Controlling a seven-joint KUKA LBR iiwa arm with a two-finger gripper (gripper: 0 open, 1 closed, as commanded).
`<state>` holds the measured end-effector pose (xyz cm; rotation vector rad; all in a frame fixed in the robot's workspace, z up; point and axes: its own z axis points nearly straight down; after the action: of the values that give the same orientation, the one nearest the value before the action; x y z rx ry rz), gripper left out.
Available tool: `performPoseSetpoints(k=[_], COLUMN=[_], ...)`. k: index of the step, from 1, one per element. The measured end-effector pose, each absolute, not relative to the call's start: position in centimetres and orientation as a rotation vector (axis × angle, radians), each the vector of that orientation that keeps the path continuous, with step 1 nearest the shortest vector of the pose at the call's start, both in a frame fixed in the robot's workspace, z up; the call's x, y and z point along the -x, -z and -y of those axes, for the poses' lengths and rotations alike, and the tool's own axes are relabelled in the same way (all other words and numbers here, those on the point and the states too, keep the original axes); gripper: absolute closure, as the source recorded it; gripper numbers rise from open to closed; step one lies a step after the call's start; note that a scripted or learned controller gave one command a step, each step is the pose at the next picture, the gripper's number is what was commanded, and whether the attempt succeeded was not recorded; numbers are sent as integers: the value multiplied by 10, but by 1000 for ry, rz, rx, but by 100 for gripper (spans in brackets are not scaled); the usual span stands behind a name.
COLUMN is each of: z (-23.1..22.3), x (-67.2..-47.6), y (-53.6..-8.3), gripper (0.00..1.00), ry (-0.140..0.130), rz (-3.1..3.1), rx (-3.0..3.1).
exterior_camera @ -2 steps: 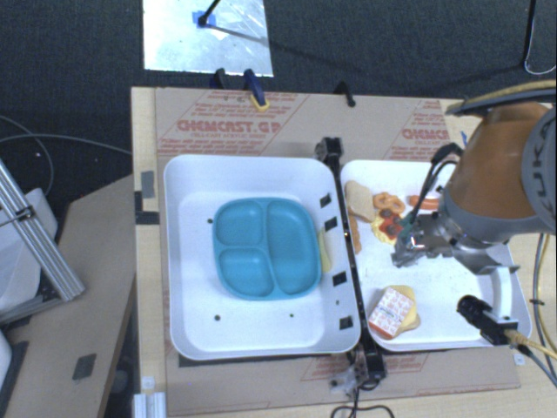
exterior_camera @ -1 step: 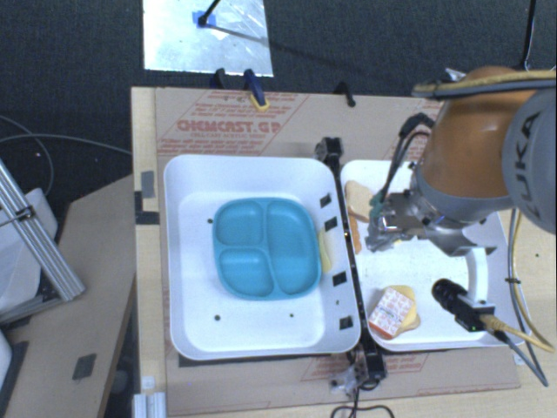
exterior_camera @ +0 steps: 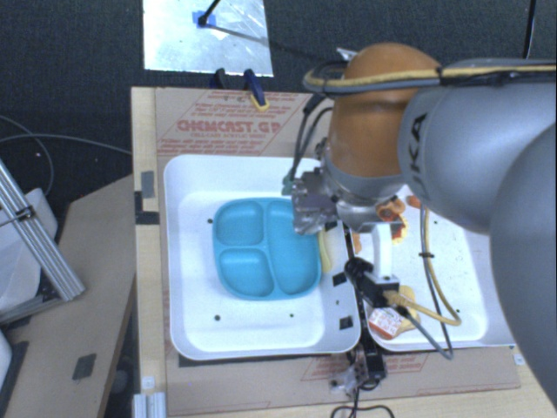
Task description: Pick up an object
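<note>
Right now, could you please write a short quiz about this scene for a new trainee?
1. True or false: the blue tray has three compartments.
2. In which white bin does the blue tray lie? A) left bin B) right bin C) across both
3. Fill in: the arm hangs over the ______ between the two bins.

Key:
1. True. Two smaller compartments are on the tray's left side and one long one on its right side.
2. A. The tray lies flat in the left bin.
3. Divider: the arm covers the gripper, so its state cannot be judged.
</note>
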<state>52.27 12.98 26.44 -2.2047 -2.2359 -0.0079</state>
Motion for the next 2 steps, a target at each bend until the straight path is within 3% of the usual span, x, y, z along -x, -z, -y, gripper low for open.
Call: performPoseSetpoints(k=[1, 2], z=[-141, -140], x=[-487, -488], y=[-411, -414], gripper=[100, 100], ry=[27, 7], rz=[2235, 2236], rx=[2216, 2211])
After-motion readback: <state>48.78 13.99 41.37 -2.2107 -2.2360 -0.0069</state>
